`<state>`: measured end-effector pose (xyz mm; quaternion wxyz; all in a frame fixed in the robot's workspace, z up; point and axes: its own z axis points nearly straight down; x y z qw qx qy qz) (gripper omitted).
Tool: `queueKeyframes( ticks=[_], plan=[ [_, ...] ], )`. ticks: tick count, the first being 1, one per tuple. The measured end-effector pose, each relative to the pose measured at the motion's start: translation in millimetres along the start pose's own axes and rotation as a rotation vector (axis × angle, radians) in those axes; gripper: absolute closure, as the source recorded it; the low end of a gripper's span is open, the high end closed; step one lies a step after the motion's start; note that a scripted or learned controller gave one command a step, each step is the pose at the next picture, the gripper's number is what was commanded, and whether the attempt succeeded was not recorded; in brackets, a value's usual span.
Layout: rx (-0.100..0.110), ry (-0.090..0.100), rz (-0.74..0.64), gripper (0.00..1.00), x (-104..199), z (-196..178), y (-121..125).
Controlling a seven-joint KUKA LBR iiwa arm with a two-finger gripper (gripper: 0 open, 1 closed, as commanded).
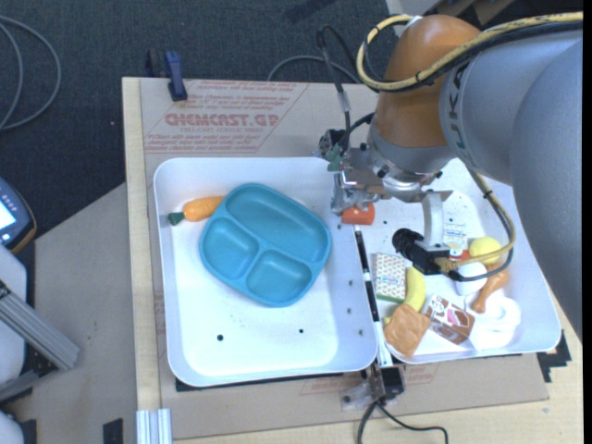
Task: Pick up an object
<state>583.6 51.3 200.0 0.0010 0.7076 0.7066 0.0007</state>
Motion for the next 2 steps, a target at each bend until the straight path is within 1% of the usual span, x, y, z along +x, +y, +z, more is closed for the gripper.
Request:
queueKeyframes(
  ticks=[1,2],
  plan=[
    [0.004,0.002,-0.007,1.0,37.6,-4.1,-11.6],
    [0.008,0.0,0.004,1.0,-16.8,16.7,-23.2]
  ],
)
